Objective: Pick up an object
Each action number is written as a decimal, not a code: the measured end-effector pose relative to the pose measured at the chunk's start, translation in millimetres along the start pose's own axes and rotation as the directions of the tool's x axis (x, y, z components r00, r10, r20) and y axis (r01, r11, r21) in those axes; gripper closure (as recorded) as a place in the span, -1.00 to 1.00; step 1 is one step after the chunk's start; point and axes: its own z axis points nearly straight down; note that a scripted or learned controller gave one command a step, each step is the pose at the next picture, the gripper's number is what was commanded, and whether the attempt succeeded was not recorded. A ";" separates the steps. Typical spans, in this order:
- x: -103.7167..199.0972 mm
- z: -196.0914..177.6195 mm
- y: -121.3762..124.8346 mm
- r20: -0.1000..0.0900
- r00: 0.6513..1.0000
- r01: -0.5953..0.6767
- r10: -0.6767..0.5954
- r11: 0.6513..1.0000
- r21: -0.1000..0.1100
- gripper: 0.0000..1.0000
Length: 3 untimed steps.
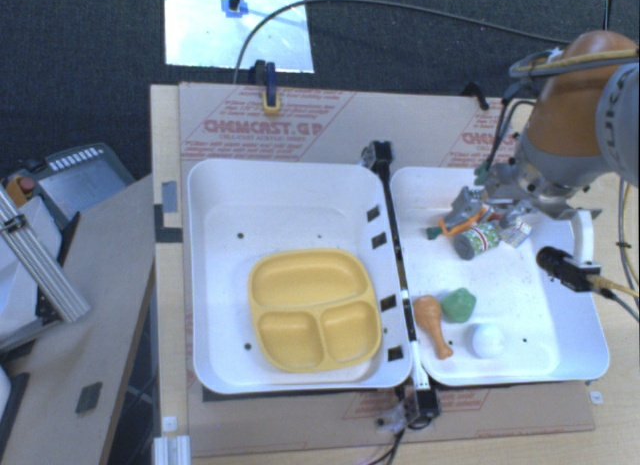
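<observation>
My gripper (490,211) hangs low over the back of the right bin (570,353), under the grey and orange arm. Right beneath it lie a small can with a green label (478,241) and an orange carrot-like piece (458,221); the gripper's body hides part of them. I cannot tell whether anything is held. Nearer the front of the same bin sit a green lump (459,303), a tan drumstick-shaped toy (433,324) and a white ball (487,340).
The left bin (220,203) holds a yellow divided plate (314,308). A black divider strip (393,253) runs between the bins. A black cable connector (566,269) hangs off the arm over the right bin's right side.
</observation>
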 end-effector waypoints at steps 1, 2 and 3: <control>0.3 -7.9 2.7 0.001 1.000 0.002 -0.002 1.000 -0.013 -1.00; 5.5 53.5 0.2 0.000 1.000 0.000 0.000 1.000 -0.009 -1.00; 4.0 91.9 16.9 0.007 1.000 0.002 -0.002 0.999 -0.035 -1.00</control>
